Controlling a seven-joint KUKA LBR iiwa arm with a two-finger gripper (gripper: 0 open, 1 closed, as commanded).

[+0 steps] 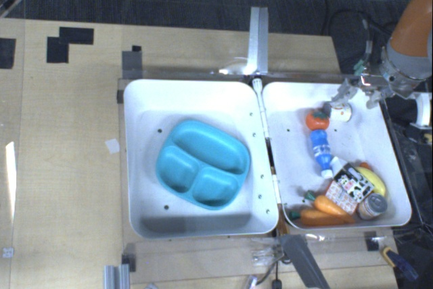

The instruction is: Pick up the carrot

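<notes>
Where the pale wooden counter (67,145) fills the camera view, two shallow white bins sit side by side on it, touching along a central seam. The left bin (142,213) carries a blue divided tray (203,162) with three compartments, lying slightly askew near the bin's middle. The right bin (291,118) holds a cluster of smaller things, most of them crowded into its near corner. The grey arm (413,37), with its orange band, enters from the upper right, and its end effector (352,93) hovers over the far right part of the right bin; whether its fingers are spread or pressed together cannot be told from here, and nothing is seen between them. Below it a small plastic bottle (321,149) with a blue label lies lengthwise toward the near side, with an orange-red round item (316,120) at its far end. A patterned box (346,189) lies tilted near the right wall, a yellow banana (372,179) just beyond it and a small jar (374,205) at its near side. The carrot (323,216) lies along the near wall of the right bin, well apart from the end effector, partly tucked under the box.
</notes>
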